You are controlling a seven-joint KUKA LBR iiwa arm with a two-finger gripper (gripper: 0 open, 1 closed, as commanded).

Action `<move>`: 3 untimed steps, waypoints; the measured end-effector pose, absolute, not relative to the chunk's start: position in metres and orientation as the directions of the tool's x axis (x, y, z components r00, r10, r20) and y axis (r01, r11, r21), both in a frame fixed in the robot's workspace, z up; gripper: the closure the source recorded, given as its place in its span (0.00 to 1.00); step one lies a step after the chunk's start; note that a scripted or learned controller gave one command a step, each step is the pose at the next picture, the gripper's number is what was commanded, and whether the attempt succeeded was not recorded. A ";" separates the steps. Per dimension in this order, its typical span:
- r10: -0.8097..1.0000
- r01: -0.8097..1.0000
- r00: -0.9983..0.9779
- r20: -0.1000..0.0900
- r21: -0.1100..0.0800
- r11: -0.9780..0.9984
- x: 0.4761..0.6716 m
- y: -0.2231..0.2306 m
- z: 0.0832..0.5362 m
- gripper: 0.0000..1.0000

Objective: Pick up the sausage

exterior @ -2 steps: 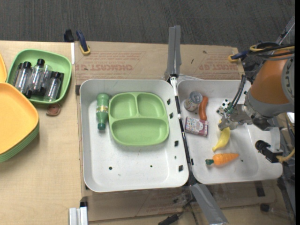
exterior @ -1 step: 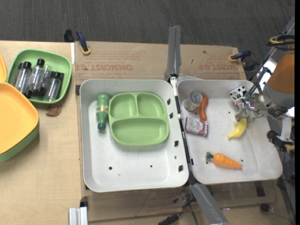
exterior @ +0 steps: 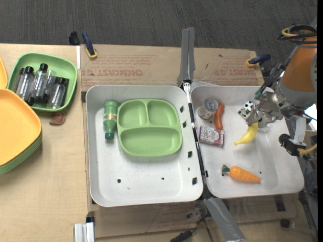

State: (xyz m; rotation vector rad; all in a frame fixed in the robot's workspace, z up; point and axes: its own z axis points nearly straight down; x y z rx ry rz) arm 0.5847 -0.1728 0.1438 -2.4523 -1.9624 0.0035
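Note:
The sausage [exterior: 218, 116], a short orange-red link, lies upright in the camera view near the back left of the right bin [exterior: 272, 185]. It sits between a small round tin [exterior: 211, 105] and a pink packet [exterior: 211, 135]. My gripper [exterior: 261, 116] hangs over the bin's back right part, just above the top end of a yellow banana [exterior: 247, 134] and beside a black-and-white die [exterior: 246, 108]. It is well to the right of the sausage and apart from it.
A toy carrot [exterior: 243, 174] lies at the front of the right bin. The left bin [exterior: 146, 188] holds a green divided plate [exterior: 149, 127] and a green bottle [exterior: 110, 119]. A green tray of dark bottles [exterior: 43, 82] and stacked yellow plates [exterior: 17, 130] sit on the bench at left.

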 end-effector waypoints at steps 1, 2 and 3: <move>0.996 0.996 0.093 0.000 -0.002 -0.093 0.542 -0.202 0.115 1.00; 0.990 0.990 0.144 0.000 -0.003 -0.144 0.507 -0.154 0.141 1.00; 0.938 0.938 0.347 -0.002 -0.003 -0.347 0.525 -0.218 0.101 1.00</move>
